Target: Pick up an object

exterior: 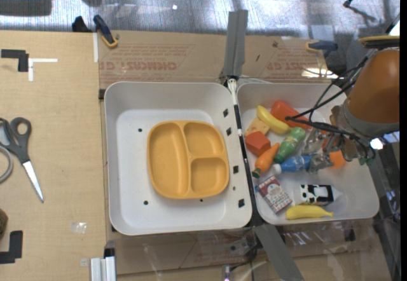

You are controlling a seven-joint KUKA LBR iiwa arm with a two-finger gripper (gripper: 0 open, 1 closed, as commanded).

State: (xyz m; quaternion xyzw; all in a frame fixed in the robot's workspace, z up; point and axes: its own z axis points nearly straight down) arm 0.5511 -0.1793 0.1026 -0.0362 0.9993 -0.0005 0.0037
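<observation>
The right bin [362, 206] holds a heap of toy food: a yellow banana [271, 119], a red block [257, 143], an orange carrot [266, 157], a green bottle [290, 142], a blue bottle [294, 163], a small printed box [275, 194], a black-and-white cow toy [316, 194] and a second banana [308, 212]. My gripper [320, 149] hangs low over the middle right of this bin, just right of the green and blue bottles. A small orange piece [337, 159] lies close beside it. Whether anything is gripped is unclear.
The left bin [121, 146] carries a yellow divided plate [188, 159]. Scissors [22, 152] lie on the bench at far left. The arm's orange band [378, 89] overhangs the right bin's far right side, with cables across it.
</observation>
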